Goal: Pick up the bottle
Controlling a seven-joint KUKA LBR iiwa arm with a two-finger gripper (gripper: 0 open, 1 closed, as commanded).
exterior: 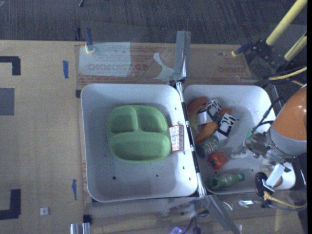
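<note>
Arm (pixel 291 126), grey with an orange band, sits highest, over the outer side of the right bin (pixel 253 92). Gripper (pixel 251 147) hangs below it inside that bin; open or closed, cannot tell, too blurred. Green bottle (pixel 226 180) lies on its side by the bin's front wall, near the gripper but apart from it, off toward the front and a bit toward the divider. Bottle is not in the grip. Small red item (pixel 218 160) lies on the gripper's divider side, with the clutter pile (pixel 210 118) beyond. Judgement: pick not done; bottle unlifted, so approach, grasp and lift are all left. Green plate (pixel 139 133) in the other bin is well apart, irrelevant.
</note>
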